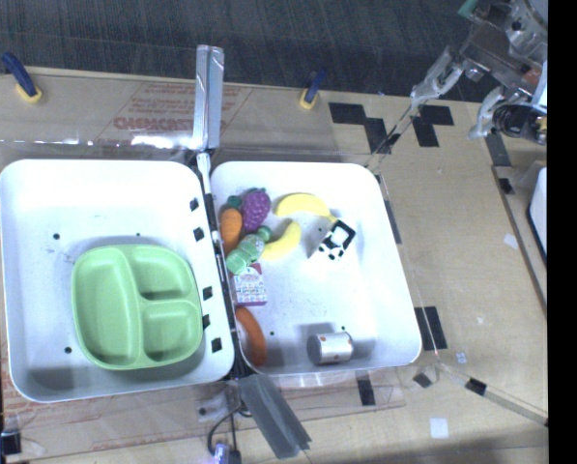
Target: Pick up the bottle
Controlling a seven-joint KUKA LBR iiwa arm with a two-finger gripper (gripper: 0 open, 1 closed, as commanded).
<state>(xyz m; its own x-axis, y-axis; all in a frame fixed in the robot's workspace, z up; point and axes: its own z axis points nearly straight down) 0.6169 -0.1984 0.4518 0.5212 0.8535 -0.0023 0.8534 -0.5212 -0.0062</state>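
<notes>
The bottle (245, 252) is small and green with a pale cap end. It lies on its side in the right bin (389, 288), near the left wall, between an orange carrot (231, 224) and a yellow banana (282, 242). My gripper (439, 75) hangs at the top right, outside the bin and beyond its far right corner, well away from the bottle. Nothing shows between its fingertips.
Purple grapes (256, 204), a second banana (302, 204), a black-and-white block (334, 241), a pink carton (250, 285), an orange piece (250, 334) and a silver can (331, 347) share the right bin. The left bin (27, 220) holds a green divided plate (138, 305).
</notes>
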